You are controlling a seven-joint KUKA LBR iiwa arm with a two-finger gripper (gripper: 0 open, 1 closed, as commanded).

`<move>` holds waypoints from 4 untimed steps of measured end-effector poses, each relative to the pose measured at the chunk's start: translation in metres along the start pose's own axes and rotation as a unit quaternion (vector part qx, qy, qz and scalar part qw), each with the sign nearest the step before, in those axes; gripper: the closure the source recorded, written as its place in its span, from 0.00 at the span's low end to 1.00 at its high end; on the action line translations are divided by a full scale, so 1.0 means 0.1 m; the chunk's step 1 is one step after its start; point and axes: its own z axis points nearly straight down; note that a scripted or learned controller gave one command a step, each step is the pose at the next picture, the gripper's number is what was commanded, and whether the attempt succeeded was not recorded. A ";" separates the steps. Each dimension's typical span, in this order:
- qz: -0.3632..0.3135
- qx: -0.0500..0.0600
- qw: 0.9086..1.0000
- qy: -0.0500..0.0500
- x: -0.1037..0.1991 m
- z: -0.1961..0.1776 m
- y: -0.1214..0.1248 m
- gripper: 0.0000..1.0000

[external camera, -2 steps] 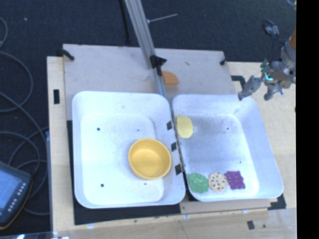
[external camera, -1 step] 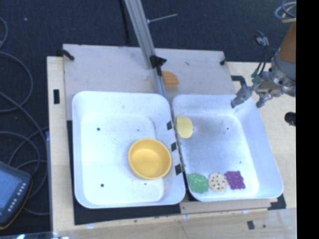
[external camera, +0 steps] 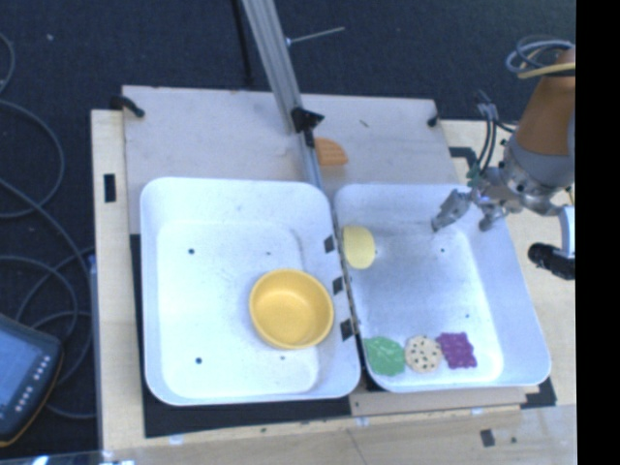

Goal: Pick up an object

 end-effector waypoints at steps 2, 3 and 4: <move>-0.002 -0.005 1.000 -0.002 0.03 0.45 0.06 1.00; 0.000 -0.006 1.000 -0.001 -0.06 -0.03 0.07 1.00; -0.001 -0.006 1.000 -0.001 -0.10 -0.48 0.09 1.00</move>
